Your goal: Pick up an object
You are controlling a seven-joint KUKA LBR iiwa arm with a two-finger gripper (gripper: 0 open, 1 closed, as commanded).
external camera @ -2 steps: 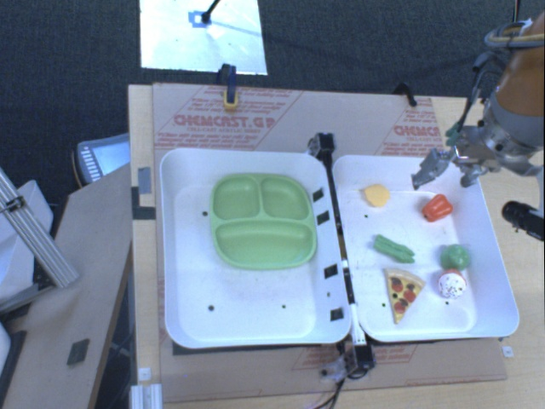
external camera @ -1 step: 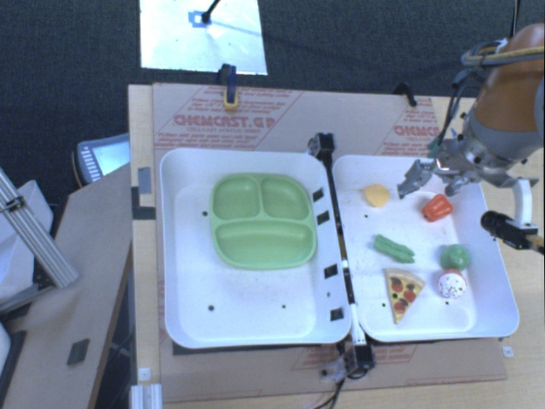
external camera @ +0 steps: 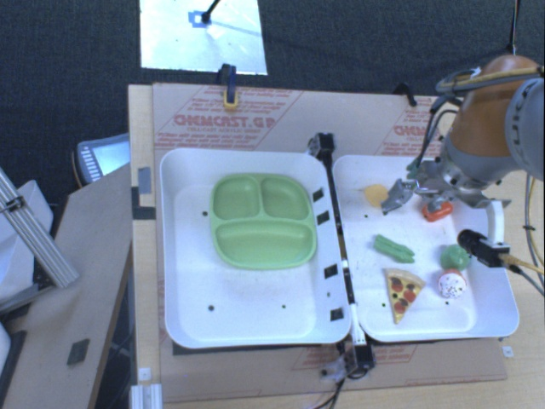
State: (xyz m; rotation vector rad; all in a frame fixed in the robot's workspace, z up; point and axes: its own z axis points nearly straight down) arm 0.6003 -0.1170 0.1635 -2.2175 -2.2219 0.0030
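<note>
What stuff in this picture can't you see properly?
From the camera view:
- The gripper: too small and blurred to tell how its fingers stand.
- The orange-red toy: partly hidden by the arm.
- The round green toy: its right side is covered by a black part of the arm.

Left white plastic bin [external camera: 183, 254]: pale green divided plastic plate [external camera: 262, 221]. Right white plastic bin [external camera: 485, 313]: yellow round toy piece [external camera: 375, 195], dark green toy pod [external camera: 393, 247], orange-red toy chunk [external camera: 437, 212], green round toy [external camera: 455, 256], white ball with red speckles [external camera: 452, 285], pizza slice toy, tan crust with red dots [external camera: 402, 293]. Grey arm with orange band [external camera: 494, 100], upper right.
</note>
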